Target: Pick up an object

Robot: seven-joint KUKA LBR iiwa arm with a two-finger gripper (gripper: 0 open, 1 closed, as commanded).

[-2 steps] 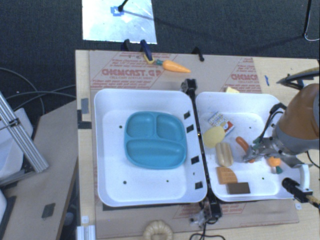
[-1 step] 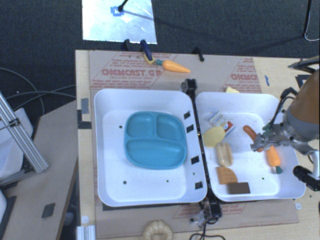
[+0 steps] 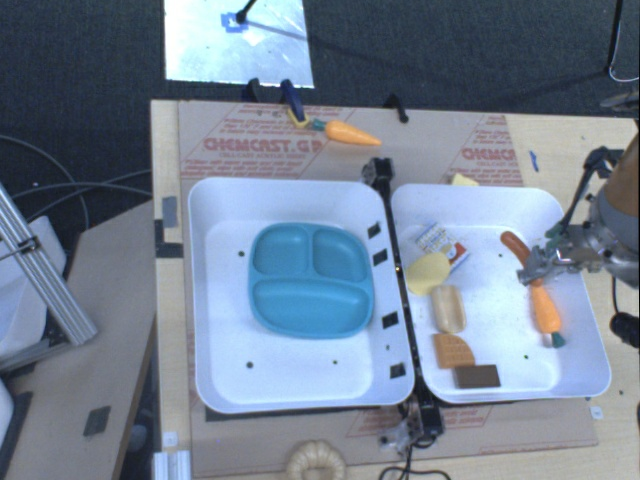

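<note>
Above the right bin (image 3: 575,368) hovers the pincer (image 3: 535,271) — beside a carrot (image 3: 546,311).

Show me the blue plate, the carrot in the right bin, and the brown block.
blue plate (image 3: 310,278), camera view, center divider.
carrot (image 3: 546,310), camera view, orange body.
brown block (image 3: 476,376), camera view, top face.

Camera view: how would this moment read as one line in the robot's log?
task: pick up an object | gripper: over right bin, above carrot, beside sausage | nothing seen held | blue plate: left bin
</note>
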